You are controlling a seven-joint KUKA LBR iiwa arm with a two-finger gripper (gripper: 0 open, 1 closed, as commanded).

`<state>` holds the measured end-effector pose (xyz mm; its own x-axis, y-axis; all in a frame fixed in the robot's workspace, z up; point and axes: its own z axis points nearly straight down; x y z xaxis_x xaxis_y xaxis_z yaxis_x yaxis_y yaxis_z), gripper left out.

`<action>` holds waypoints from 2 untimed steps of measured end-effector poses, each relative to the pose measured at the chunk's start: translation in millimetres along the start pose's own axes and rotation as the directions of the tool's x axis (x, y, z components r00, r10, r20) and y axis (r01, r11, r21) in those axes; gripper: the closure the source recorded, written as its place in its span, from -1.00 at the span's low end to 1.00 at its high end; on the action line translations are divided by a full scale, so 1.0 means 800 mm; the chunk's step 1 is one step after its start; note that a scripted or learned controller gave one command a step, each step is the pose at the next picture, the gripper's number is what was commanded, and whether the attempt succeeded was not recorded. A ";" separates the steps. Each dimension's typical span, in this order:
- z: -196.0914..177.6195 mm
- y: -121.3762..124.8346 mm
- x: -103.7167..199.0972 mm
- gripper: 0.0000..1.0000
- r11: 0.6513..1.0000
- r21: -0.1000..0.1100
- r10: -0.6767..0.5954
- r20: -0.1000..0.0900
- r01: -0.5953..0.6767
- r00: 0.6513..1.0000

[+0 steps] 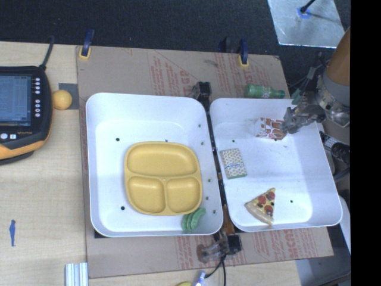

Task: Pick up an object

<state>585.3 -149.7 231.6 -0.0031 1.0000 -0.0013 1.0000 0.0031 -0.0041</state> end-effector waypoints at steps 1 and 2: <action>-0.013 0.000 -0.001 1.00 1.000 0.000 -0.001 0.000 0.001 1.000; 0.000 0.004 -0.032 1.00 1.000 -0.003 0.000 0.001 0.000 1.000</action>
<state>588.8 -175.4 232.0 -0.0031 1.0000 -0.0023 1.0000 0.0031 -0.0016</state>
